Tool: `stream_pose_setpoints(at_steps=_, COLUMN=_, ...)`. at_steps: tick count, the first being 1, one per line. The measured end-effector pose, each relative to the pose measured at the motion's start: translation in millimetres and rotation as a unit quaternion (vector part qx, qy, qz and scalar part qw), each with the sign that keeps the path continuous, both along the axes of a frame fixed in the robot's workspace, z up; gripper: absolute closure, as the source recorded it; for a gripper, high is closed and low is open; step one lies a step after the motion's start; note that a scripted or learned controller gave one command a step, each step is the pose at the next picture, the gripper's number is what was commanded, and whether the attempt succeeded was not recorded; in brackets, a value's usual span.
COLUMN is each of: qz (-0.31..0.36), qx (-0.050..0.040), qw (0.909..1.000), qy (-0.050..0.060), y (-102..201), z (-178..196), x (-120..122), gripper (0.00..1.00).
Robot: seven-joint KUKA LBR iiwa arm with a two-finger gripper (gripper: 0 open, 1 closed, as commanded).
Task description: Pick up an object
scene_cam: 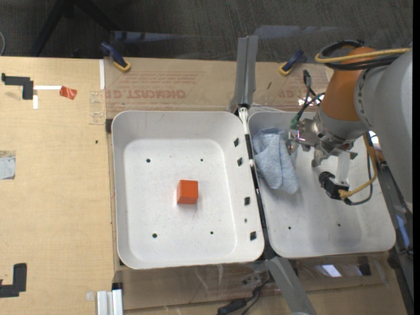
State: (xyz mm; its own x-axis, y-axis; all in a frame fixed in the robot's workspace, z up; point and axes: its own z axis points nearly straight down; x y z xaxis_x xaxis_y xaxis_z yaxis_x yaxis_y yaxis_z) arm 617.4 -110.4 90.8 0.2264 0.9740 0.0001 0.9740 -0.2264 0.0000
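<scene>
On the table's left part, bare wood carries a small red tag (67,92) near the far edge. Next comes the left bin (131,241), and in it an orange block (188,192) sits alone, a little nearer the near wall than the far one, well apart from every wall. Across the divider, the right bin (341,241) holds a pale blue cloth (274,159), bunched against its left wall toward the far corner. Just beside the cloth on its right hangs the end effector (326,166), under the arm's orange band; whether it is spread or closed I cannot tell, and nothing can be made out between its tips.

The step in hand looks like choosing and approaching a target. The cloth is the nearer candidate: a good grasp would probably descend onto its thickest fold, away from the bin wall, so the tips bite fabric and not plastic. The block would likely be the cleaner pick, with flat sides and free space around it, but it calls for a move across the divider.

The arm's bulk hides the right bin's far right corner, and cables blur the tool's outline.
</scene>
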Motion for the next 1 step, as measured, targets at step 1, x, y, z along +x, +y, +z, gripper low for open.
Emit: stream_pose_setpoints(at_steps=1, qz=0.043, qx=-0.0005, qw=0.9991, qy=0.0, y=8.4, z=0.1, x=-31.4, gripper=0.0)
